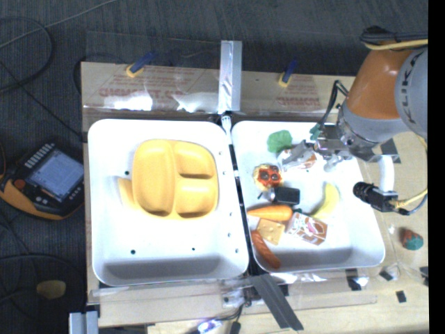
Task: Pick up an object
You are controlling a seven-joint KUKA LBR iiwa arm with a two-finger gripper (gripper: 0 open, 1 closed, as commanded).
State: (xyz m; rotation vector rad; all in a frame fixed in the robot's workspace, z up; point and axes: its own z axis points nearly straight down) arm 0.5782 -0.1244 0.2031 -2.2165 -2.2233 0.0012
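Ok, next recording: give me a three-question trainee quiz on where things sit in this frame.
1. True or false: the yellow divided tray lies in the left bin.
2. Which bin does the end effector hover over?
3. The green object sits in the right bin's: A) near corner, B) far part, C) centre.

Key: 1 true; 2 the right bin; 3 B.
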